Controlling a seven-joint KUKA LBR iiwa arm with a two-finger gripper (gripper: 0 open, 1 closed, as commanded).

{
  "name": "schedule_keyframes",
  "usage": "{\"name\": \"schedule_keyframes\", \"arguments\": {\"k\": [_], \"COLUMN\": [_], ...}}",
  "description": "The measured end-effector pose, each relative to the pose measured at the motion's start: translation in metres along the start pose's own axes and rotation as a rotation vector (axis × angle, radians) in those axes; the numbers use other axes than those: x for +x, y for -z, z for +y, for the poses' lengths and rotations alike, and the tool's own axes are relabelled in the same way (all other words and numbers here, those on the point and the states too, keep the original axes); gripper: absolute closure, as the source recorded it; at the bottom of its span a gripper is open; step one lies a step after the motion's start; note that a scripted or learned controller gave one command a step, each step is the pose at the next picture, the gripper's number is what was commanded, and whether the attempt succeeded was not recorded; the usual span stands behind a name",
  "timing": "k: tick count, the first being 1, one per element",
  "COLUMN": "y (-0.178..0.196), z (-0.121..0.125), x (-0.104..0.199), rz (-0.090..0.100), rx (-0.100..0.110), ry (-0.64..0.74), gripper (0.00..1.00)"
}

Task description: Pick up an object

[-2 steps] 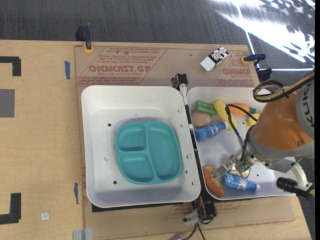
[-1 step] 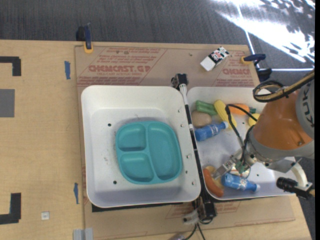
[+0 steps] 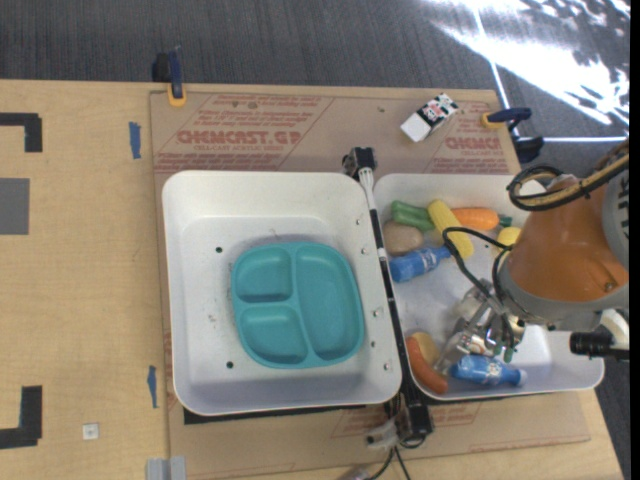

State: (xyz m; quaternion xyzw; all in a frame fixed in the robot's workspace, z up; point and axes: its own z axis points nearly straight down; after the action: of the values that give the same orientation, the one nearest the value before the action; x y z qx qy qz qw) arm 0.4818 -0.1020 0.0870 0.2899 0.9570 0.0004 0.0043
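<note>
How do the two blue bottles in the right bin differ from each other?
The upper blue bottle lies against the bin's left wall beside a tan potato; the lower blue bottle lies near the front edge, right under the tool. The upper one lies clear of the arm; the lower one sits beside an orange piece. Both are blue, lying on their sides.

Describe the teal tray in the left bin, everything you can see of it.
The teal tray is a rounded-rectangle divided plate, smooth and plastic-looking, with three compartments parted by raised ridges: one long section on one side and two smaller ones on the other. All three hold nothing. It lies flat and face up on the floor of the left bin, roughly centred and turned slightly askew to the bin's walls. Nothing else touches it; the gripper is over in the right bin.
</note>
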Motion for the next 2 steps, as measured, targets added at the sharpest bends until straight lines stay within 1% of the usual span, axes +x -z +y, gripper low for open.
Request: {"name": "schedule_keyframes", "arguments": {"k": [1, 2], "y": [0.011, 0.049], "z": [0.001, 0.006], "x": [-0.002, 0.005], "rz": [-0.007, 0.005], "rx": [-0.004, 0.001], "ry": [-0.001, 0.013], "gripper": [1.00, 1.00]}}
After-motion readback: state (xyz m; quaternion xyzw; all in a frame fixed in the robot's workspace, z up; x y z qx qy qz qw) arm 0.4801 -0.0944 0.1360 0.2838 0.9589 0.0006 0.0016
